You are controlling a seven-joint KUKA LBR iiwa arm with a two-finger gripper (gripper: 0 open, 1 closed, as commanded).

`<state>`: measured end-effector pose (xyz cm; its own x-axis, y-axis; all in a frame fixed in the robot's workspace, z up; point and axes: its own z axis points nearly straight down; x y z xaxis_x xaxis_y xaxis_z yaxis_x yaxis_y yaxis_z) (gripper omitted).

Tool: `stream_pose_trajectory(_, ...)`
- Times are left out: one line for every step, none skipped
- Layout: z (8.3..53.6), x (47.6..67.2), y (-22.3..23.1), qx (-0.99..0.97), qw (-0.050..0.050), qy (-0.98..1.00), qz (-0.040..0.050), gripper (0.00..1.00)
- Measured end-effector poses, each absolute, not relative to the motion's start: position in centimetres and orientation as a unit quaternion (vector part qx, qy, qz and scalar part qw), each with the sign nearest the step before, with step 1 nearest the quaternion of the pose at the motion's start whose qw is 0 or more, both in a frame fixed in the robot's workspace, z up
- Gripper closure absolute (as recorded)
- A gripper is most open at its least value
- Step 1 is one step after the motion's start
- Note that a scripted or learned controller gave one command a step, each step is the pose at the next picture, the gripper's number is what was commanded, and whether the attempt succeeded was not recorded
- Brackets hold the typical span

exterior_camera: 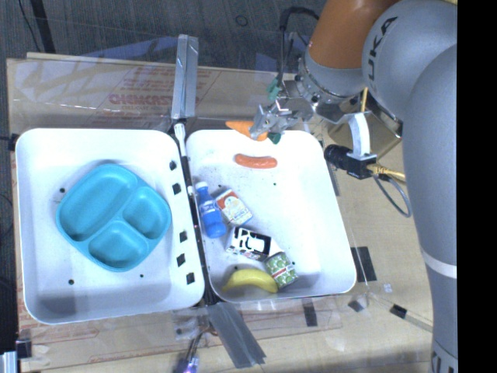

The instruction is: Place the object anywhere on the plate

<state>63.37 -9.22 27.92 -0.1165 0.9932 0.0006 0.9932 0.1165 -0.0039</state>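
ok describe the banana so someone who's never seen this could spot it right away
Look at the right-hand white bin, then its near edge, closest to the camera. The banana lies there on its side, just left of a small green can. It is the one plain yellow, curved thing among the packets and the blue bottle.

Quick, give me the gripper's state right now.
Gripper: shut on the toy carrot, held over the right bin's far rim.

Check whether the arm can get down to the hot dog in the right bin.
Probably yes: the hot dog lies alone on bare bin floor, apart from the other items, just below the gripper, with nothing over it.
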Motion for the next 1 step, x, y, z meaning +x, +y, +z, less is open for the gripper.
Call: stream_pose_trajectory(22.86, 60.07, -4.49, -0.644, 0.002, -0.765, 0.0016, 1.00)
